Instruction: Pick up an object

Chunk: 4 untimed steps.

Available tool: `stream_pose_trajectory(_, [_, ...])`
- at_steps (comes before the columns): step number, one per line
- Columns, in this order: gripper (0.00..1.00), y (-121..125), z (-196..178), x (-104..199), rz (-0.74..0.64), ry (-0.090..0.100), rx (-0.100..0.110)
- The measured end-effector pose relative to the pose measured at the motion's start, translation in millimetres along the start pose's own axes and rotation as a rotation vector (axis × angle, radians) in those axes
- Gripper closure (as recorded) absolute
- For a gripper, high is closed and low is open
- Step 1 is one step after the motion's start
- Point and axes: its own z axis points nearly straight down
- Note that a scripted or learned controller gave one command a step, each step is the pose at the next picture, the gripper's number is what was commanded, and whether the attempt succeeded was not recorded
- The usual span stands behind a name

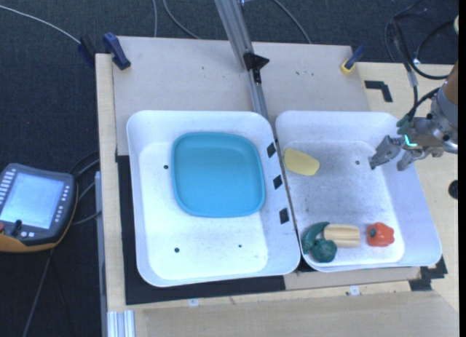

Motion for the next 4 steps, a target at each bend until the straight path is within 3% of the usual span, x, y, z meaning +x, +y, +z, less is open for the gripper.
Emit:
stream_pose_trajectory(1, [0.0, 0.0, 0.1, 0.0, 0.0, 0.0, 0.0])
stream_pose_trajectory(4, [0.0, 7.2, 132.3, 2.4, 0.0, 0.001, 0.004])
